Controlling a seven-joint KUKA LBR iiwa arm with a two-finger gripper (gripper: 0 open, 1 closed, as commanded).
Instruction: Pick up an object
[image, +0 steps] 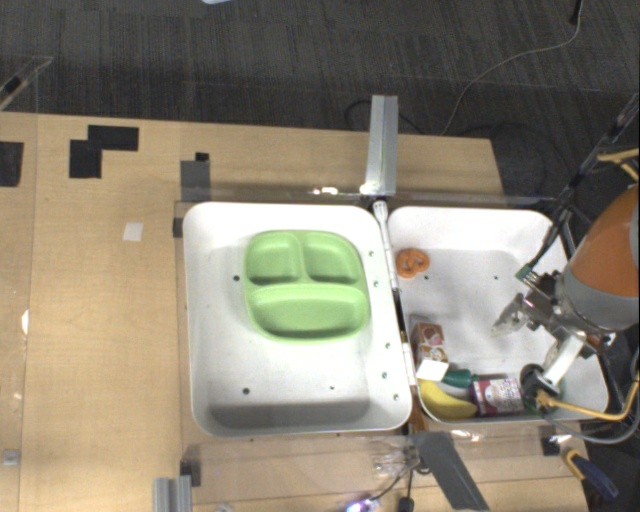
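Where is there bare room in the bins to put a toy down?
In the right bin, the middle floor between the orange ball and the gripper is bare. In the left bin, a wide strip lies free below the green tray. The right bin's near corner is crowded: banana, bottle, small box.

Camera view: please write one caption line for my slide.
Arm's gripper over the right bin near a banana and bottle; green divided plate in the left bin.

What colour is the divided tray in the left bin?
Light green; the tray shows clearly in the camera view.
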